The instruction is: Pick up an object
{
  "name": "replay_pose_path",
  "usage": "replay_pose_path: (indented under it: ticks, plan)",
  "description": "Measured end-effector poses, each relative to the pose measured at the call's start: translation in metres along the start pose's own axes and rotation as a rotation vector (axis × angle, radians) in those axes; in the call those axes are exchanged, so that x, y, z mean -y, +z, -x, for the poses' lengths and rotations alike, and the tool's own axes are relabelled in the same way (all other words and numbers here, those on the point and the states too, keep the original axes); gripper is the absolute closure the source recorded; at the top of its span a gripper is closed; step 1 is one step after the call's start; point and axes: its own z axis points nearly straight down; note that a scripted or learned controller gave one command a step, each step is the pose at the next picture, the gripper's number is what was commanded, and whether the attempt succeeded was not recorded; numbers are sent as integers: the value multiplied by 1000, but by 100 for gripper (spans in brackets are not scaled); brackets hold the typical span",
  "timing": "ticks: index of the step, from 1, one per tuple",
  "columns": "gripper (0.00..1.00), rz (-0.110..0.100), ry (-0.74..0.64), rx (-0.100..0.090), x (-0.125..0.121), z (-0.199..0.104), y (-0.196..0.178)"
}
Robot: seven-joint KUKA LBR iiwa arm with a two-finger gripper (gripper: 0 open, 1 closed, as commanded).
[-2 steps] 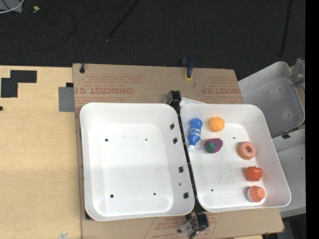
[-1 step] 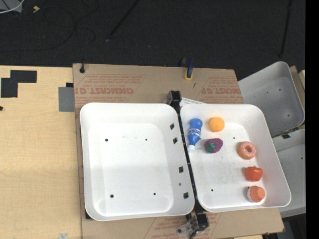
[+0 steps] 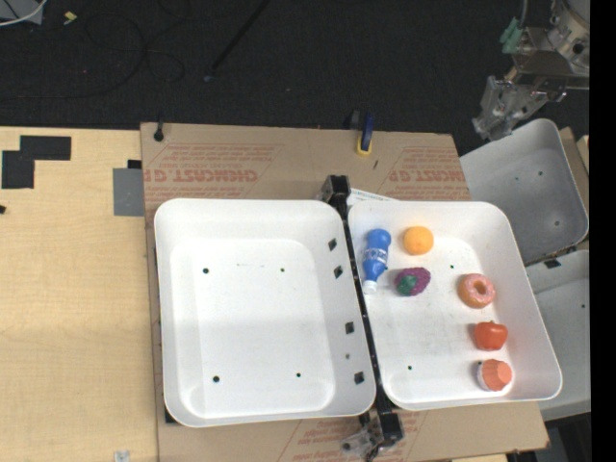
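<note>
The right bin [image 3: 525, 287] holds several small objects. A blue and white bottle [image 3: 373, 255] lies by its left wall. Beside it sit an orange ball [image 3: 418, 240] and a purple, berry-like piece [image 3: 413, 281]. A pink doughnut [image 3: 475, 291], a red tomato-like piece [image 3: 490, 335] and an orange-red round piece [image 3: 496, 374] line the right side. My gripper [image 3: 508, 104] hangs at the top right, well above and behind the right bin, far from every object, with nothing seen between its fingers.
The left bin [image 3: 173, 287] stands beside the right one, joined by a black clip strip [image 3: 348, 296]. Both rest on a cardboard sheet [image 3: 250, 162] on the wooden bench. A grey metal plate [image 3: 534, 176] lies behind the right bin.
</note>
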Motion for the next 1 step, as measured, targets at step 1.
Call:
replay_pose_path:
  ticks: [1]
  plan:
    - [100, 10, 7, 4, -17, 5, -62]
